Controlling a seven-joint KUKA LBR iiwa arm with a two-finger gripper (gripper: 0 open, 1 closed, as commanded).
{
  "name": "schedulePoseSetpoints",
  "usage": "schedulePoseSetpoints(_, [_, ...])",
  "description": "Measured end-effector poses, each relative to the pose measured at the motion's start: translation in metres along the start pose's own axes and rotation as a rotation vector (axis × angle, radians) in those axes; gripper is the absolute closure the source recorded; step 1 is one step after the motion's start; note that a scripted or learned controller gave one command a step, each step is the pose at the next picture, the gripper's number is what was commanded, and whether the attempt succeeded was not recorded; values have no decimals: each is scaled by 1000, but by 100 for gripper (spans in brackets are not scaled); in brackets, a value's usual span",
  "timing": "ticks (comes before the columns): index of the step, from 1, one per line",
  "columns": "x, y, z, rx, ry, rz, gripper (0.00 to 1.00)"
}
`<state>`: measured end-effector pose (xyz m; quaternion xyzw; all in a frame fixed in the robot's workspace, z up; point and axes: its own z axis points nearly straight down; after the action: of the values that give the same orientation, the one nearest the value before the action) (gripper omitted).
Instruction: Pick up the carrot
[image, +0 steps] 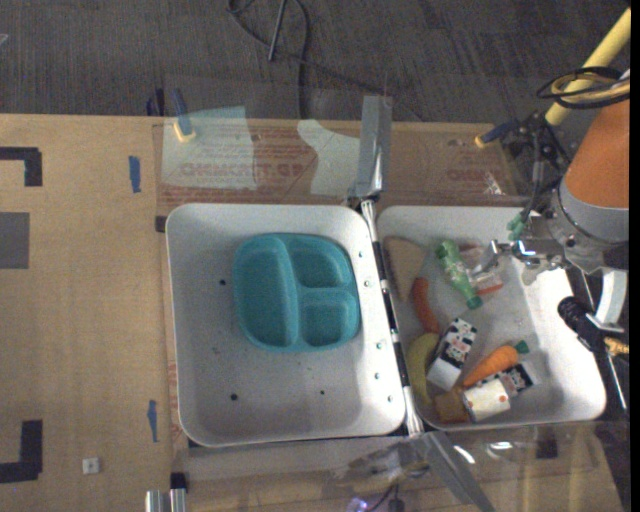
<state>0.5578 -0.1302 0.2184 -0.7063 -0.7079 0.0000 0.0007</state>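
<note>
The carrot (490, 364) is orange with a green tip at its upper right end. It lies slanted near the front of the right bin (570, 400), between a small milk carton (452, 352) and a black-and-white box (517, 379). My gripper (503, 254) hangs over the upper middle of the right bin, close to a green bottle (458, 272). That puts it well behind the carrot and apart from it. Nothing can be seen held in it.
A teal divided plate (297, 292) lies in the left bin (200, 380). The right bin also holds a bread slice (403, 260), a red sausage (425, 303), a banana (420, 360) and a white cup (487, 401) just in front of the carrot. Cables hang at the right.
</note>
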Motion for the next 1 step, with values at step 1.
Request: schedulePoseSetpoints(1, [-35, -42, 108, -30, -5, -46, 0])
